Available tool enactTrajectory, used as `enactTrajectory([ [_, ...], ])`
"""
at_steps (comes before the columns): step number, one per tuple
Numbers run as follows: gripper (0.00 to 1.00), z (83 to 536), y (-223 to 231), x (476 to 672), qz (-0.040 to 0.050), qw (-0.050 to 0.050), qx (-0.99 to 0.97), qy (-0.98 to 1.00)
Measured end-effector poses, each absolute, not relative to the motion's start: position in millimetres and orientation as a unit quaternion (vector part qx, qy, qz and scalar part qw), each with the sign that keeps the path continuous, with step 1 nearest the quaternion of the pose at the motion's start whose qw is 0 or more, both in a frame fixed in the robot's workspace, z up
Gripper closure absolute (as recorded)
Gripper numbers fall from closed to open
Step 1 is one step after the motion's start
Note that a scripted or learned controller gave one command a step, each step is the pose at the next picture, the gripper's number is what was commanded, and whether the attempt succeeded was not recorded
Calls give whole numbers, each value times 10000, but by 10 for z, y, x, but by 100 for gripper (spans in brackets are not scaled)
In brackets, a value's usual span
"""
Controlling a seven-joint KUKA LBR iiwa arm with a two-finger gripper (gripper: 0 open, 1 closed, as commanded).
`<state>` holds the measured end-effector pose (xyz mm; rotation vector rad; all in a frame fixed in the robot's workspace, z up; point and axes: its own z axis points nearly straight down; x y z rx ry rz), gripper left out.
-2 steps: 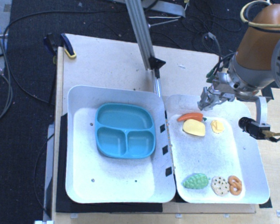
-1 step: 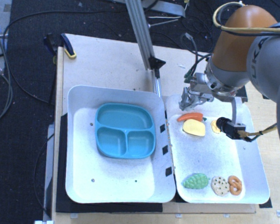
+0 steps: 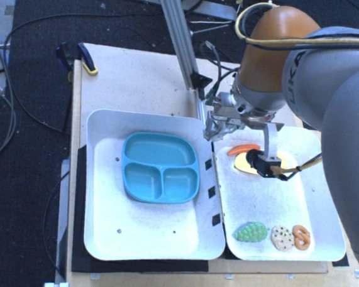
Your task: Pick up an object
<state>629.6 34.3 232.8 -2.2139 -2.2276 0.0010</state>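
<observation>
My gripper (image 3: 214,129) hangs over the far left corner of the right bin (image 3: 268,202), by the wall shared with the left bin (image 3: 140,224). Just right of it lie an orange carrot-like piece (image 3: 242,149) and a flat yellow piece (image 3: 245,167), partly hidden by the wrist. I see nothing between the fingers. Along the near side of the right bin sit a green bumpy piece (image 3: 250,232), a speckled cookie (image 3: 280,238) and a pretzel (image 3: 301,236).
A blue three-compartment tray (image 3: 160,152) lies in the left bin. A slanted metal bar (image 3: 180,39) rises behind the bins. The big grey arm (image 3: 337,79) covers the far right of the bench.
</observation>
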Motion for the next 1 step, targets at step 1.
enactTrajectory([
  [1,100,2239,941,6280,-3,8,-7042,-7100],
])
